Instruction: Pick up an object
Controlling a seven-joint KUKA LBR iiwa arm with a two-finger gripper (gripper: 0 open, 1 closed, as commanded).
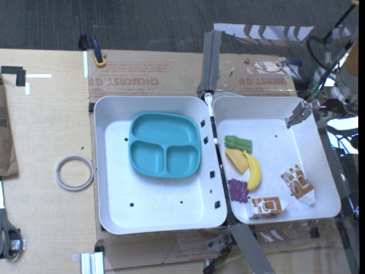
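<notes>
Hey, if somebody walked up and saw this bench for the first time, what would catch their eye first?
Probably the teal divided plate, sitting alone in the left bin. Next, the bright cluster along the right bin's left side: a green piece, a yellow banana and purple grapes, with two orange-and-white cartons nearer the front. The gripper hangs over that bin's back right corner.

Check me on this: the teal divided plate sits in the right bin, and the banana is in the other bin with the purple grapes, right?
Not quite. The camera view shows the teal divided plate in the left bin; the banana and purple grapes lie in the right bin.
</notes>
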